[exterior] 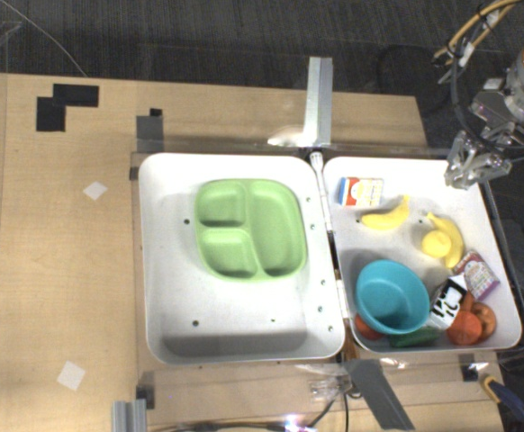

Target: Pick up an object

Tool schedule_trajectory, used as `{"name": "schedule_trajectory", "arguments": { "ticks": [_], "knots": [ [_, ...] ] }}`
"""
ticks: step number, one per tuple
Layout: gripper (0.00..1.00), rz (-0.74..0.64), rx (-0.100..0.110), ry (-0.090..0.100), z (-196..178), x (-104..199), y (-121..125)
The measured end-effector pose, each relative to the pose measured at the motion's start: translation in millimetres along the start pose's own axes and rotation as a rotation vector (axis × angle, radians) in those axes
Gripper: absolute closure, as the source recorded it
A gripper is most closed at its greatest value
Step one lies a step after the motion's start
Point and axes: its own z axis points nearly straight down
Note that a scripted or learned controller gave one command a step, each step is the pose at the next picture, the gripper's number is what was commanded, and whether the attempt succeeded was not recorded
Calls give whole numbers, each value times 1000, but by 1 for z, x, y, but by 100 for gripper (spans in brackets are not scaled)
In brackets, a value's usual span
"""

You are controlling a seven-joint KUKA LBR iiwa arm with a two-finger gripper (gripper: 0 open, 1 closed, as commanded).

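My gripper (474,167) hangs over the far right corner of the right bin (505,241), open, with nothing between its fingers. Below it in that bin lie a yellow cup (442,238), a banana (383,217) and a small white box with red and blue print (359,191). Nearer the front sit a teal bowl (391,295), a purple packet (476,274), a black-and-white carton (447,302) and a red-orange toy (472,324). A green piece (412,338) pokes out from under the bowl.
The left bin (167,268) holds a green divided plate (248,228). A metal post (319,106) stands at the back between the two bins. Cables (474,34) hang at the upper right by the arm.
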Motion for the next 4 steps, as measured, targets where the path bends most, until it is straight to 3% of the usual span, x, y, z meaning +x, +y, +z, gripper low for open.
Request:
{"name": "schedule_trajectory", "arguments": {
  "ticks": [1, 2, 3, 4],
  "knots": [
    [100, 2, 9, -7, -14, -2, -1],
    [100, -216, -13, 6, 26, 0, -27],
    [100, -214, 0, -1, 10, -3, -29],
    [100, -609, -19, 3, 81, 17, -66]
  ]
}}
